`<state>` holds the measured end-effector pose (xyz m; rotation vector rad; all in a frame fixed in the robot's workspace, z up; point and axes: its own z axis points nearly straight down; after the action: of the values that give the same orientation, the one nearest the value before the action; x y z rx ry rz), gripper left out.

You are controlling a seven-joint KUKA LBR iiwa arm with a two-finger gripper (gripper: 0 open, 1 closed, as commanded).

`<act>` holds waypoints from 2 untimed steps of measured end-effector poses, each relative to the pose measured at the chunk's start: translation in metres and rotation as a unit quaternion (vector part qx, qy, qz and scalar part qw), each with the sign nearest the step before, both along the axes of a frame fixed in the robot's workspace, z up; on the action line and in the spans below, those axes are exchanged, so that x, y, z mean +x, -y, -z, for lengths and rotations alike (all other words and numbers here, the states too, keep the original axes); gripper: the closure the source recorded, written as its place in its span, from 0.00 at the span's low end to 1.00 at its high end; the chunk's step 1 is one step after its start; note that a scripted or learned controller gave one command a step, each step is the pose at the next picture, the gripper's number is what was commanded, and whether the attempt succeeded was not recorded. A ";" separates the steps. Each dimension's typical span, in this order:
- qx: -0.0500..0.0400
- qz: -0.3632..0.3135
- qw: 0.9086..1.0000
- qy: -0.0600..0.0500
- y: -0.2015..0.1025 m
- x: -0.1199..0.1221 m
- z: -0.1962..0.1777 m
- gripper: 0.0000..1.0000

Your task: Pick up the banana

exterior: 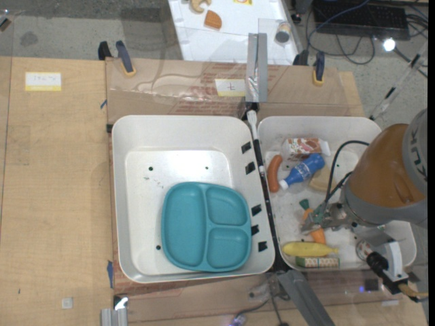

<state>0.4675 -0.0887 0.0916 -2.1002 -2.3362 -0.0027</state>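
- I see the arm (391,175) bent low over the right bin (353,124), its jaws (325,217) among small items; whether they are open, I cannot tell.
- The banana (309,248), smooth, yellow and curved, lies near the bin's front wall, just below them.
- A glossy teal divided tray (205,227) sits in the left bin (129,182).

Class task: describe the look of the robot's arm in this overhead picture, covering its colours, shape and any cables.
The arm is thick and rounded, with a broad orange band above a grey wrist section. A thin black cable loops along its left side towards the wrist. Below the wrist sits a white fitting with dark round parts.
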 end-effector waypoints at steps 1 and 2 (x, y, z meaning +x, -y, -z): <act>0.000 0.000 1.000 0.000 0.000 0.000 0.000 0.00; -0.002 -0.083 0.997 0.001 0.071 -0.001 -0.063 0.00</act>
<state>0.4668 -0.1597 0.1548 -1.9022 -2.5048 -0.0004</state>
